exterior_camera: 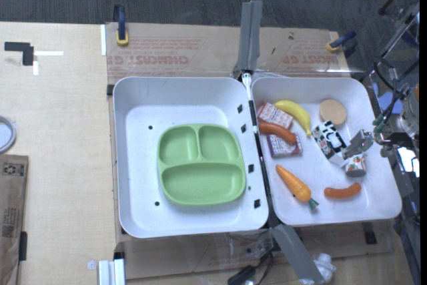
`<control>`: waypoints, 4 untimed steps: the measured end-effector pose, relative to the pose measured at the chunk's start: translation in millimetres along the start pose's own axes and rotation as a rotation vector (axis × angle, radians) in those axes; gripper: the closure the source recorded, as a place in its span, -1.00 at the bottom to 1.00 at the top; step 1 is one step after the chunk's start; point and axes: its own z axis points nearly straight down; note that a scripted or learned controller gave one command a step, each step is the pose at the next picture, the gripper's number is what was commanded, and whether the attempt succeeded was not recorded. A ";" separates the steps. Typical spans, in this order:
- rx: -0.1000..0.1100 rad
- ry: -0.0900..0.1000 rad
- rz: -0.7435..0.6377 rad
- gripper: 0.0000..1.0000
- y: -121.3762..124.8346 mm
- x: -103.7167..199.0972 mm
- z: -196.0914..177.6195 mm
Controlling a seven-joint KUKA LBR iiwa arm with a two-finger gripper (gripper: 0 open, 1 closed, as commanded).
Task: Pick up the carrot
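The carrot (295, 184), orange with a small green top, lies slantwise in the front middle of the right bin (373, 210), its green end toward the front. The gripper (365, 141) reaches in over the bin's right rim. It hovers by a small carton (355, 164), well to the right of the carrot and apart from it. Nothing shows in its grasp.
Around the carrot in the right bin lie a banana (297, 114), a sausage (276, 131), two red packets (287, 147), a black-and-white carton (328, 138), a round bun (332, 111) and another sausage (342, 191). The left bin (133, 163) holds a green divided plate (200, 164).
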 end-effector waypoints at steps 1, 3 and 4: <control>-0.002 0.000 -0.238 -1.00 -1.0 72.8 50.7; -0.002 0.000 -0.647 -1.00 -6.2 70.3 137.6; -0.003 0.000 -0.643 1.00 -5.7 70.0 128.8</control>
